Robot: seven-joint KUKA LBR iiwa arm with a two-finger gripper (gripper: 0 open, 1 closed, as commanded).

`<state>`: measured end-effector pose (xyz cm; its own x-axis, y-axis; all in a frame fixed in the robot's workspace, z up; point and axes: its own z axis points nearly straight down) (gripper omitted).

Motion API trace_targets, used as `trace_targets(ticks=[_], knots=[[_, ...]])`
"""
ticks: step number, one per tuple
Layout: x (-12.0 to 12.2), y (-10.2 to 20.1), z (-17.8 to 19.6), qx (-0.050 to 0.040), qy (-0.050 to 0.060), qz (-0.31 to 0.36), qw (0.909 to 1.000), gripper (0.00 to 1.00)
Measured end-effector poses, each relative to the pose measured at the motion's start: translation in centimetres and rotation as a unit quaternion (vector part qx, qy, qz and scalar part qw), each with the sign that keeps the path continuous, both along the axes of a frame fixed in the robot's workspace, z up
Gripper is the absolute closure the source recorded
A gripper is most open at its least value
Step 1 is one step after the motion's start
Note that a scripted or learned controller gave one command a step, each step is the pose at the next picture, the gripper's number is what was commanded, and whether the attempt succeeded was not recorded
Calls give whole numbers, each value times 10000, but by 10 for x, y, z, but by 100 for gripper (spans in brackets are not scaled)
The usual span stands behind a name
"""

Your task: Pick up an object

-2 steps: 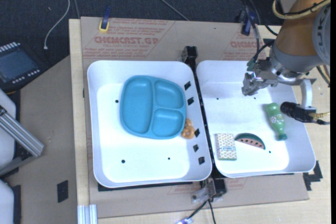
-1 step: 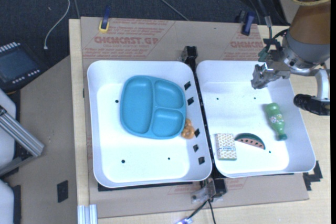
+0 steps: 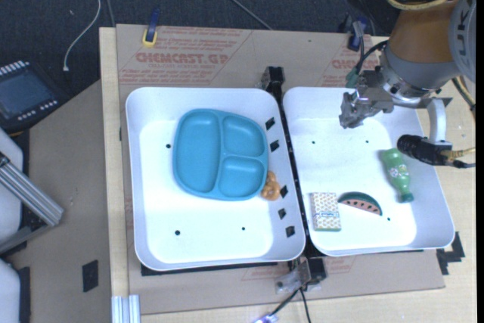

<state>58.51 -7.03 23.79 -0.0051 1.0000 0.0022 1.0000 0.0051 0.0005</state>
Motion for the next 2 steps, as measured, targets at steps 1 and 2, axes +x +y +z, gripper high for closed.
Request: trace_targets(ticks=[1, 2], knots=[[0, 60, -10, 3, 15, 5, 10000, 100], [-11, 115, -18, 5, 20, 7, 10000, 100]])
